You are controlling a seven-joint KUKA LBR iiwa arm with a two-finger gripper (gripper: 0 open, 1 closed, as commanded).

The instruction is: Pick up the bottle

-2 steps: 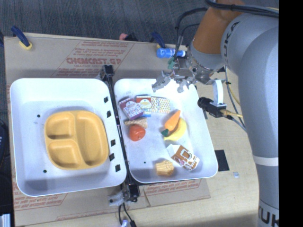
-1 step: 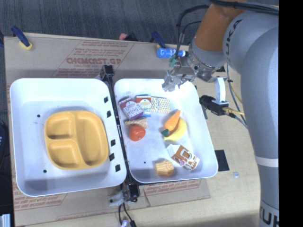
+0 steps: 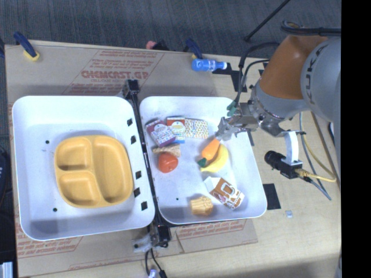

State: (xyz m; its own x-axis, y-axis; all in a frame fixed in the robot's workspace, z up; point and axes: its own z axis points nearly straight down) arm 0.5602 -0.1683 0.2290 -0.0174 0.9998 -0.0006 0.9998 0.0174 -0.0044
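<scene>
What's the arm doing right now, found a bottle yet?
Gripper over right bin, by the carrot. No clear bottle among the bin's items. Blue clamp outside.

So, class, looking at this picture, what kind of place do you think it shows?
Probably a robotics lab test bench, not a kitchen. A grey and orange robot arm reaches over two white bins; the food, like the tomato, looks like toys, and clamps pin cardboard to the bench.

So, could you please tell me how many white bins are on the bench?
2. The left bin holds a yellow divided tray; the right bin holds the small items.
</scene>
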